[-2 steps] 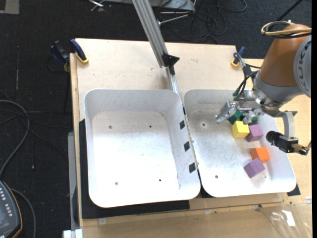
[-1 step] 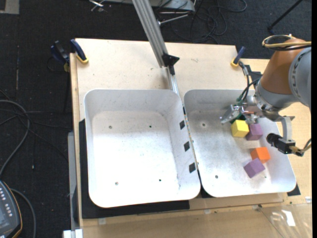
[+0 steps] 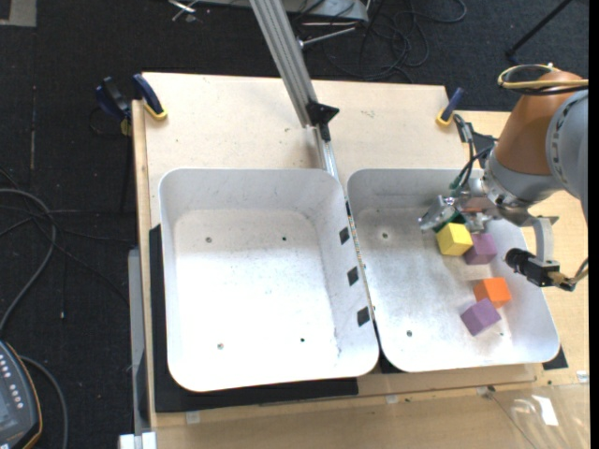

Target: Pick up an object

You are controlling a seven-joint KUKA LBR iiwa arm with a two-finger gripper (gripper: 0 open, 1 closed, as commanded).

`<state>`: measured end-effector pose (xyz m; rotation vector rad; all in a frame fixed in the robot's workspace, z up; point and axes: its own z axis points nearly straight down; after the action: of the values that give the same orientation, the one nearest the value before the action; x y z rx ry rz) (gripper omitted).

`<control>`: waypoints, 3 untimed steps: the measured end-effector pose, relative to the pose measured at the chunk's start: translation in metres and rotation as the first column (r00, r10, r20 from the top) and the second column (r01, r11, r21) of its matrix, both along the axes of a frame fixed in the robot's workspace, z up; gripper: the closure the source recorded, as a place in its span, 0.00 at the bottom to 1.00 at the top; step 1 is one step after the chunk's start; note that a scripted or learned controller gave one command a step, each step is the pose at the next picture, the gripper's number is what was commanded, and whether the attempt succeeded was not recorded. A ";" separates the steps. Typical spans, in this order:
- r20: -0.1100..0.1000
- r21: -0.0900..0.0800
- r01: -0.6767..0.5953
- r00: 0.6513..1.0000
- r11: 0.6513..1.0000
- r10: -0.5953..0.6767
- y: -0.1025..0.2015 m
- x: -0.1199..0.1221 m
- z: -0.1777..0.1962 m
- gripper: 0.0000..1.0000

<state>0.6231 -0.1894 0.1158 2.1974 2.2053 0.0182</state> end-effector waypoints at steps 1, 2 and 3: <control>-0.002 0.001 -0.001 1.000 1.000 0.001 -0.003 0.003 -0.002 0.00; -0.008 0.007 -0.002 1.000 1.000 0.002 -0.004 0.004 -0.003 0.00; 0.009 0.001 -0.001 1.000 1.000 0.001 -0.001 -0.003 -0.005 0.00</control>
<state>0.6197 -0.1905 0.1110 2.1922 2.2023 0.0294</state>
